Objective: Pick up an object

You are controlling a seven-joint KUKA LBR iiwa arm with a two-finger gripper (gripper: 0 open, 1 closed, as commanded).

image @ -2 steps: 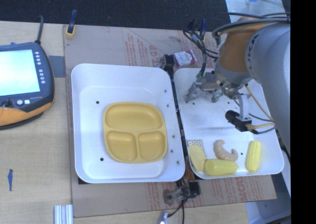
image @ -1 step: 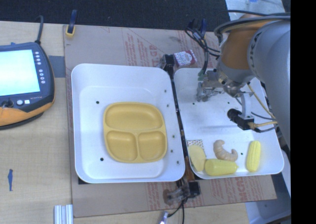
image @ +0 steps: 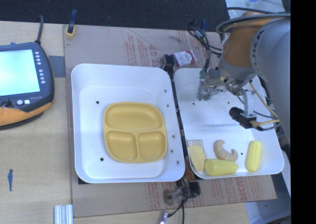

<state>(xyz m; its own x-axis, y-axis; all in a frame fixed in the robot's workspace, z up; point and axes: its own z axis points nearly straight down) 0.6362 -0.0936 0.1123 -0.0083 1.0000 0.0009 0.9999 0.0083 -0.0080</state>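
Note:
My gripper [image: 208, 91] hangs over the far left part of the right bin [image: 217, 119], with nothing seen in it. Along that bin's near edge lie a pale yellow wedge [image: 196, 156], a yellow cylinder [image: 220, 167], a tan curled piece [image: 225, 150] and a yellow corn cob [image: 253, 155]. All of them are well nearer the front than the gripper and apart from it. In the left bin [image: 89, 168] a yellow divided plate [image: 134, 131] lies flat.
A black part with cables [image: 243, 117] hangs off the arm over the right bin's right side. A control pendant with a screen [image: 20, 82] lies on the bench at far left. Behind the bins' shared rim lies a small reddish packet [image: 183, 58].

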